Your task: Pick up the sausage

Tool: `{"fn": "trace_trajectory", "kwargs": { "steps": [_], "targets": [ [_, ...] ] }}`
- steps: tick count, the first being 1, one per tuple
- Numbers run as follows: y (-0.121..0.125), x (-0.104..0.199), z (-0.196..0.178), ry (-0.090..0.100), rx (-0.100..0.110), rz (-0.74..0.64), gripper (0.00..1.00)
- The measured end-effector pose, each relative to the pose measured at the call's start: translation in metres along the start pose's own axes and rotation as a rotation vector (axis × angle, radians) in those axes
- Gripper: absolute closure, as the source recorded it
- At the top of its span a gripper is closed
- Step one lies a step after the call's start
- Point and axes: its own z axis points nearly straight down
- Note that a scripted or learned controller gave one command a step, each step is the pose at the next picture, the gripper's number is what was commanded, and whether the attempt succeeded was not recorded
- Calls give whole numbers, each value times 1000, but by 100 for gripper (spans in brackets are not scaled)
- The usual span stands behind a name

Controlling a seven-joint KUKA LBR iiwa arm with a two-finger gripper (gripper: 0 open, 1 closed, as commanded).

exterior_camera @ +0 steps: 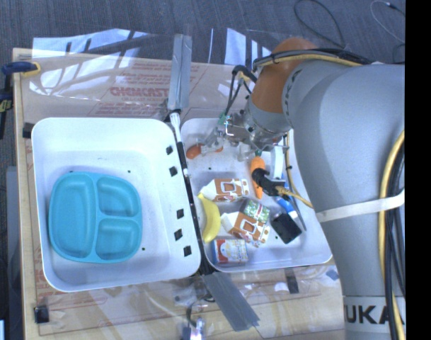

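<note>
beside the smooth orange sausage [194, 150], metal pincer [216, 142]; spread unclear.

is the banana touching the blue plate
Apart. The camera view shows the banana in the right bin and the blue plate in the left bin, with both bin walls between them.

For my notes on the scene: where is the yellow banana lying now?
In the camera view the yellow banana lies in the right white bin, against its left wall beside the divider, just left of the small printed cartons.
</note>
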Motion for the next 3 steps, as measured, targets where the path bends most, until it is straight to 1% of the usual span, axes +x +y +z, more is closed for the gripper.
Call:
{"fn": "trace_trajectory", "kwargs": {
  "steps": [1, 2, 3],
  "targets": [
    [0, 2, -10, -1, 2, -9, 100],
    [-36, 36, -37, 0, 4, 192, 100],
    [-66, 66, -99, 0, 2, -270, 100]
  ]
}}
